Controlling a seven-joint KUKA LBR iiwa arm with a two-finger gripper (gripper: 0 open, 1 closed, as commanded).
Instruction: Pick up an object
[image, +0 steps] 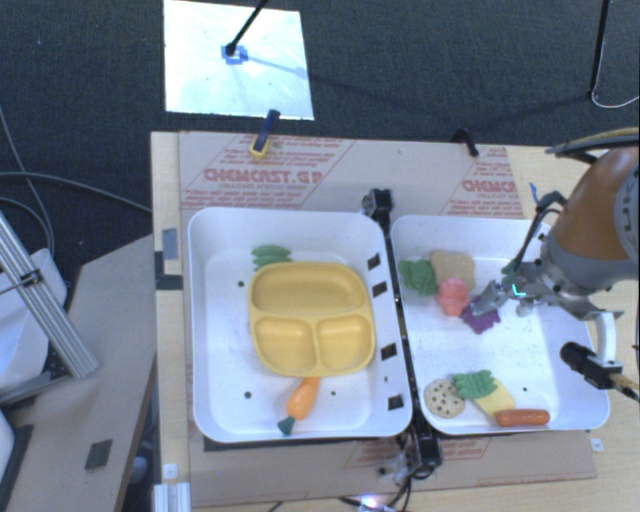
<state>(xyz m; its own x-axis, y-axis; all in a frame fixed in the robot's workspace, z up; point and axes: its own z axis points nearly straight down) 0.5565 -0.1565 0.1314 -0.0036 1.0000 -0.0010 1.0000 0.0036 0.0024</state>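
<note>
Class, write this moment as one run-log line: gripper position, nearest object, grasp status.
gripper over right bin | nearest: purple toy | grasp: none seen | tray in left bin

In the right bin (570, 385) we see a purple toy piece (482, 318) lying flat on the white floor near the middle, just right of a pink toy (453, 296). Behind the pink one sit a tan bread-like piece (453, 266) and a green leafy piece (418, 276), touching one another. Along the near wall lie a speckled cookie (443, 398), a yellow piece topped with green (482, 391), and a red-orange sausage (523, 418).
</note>
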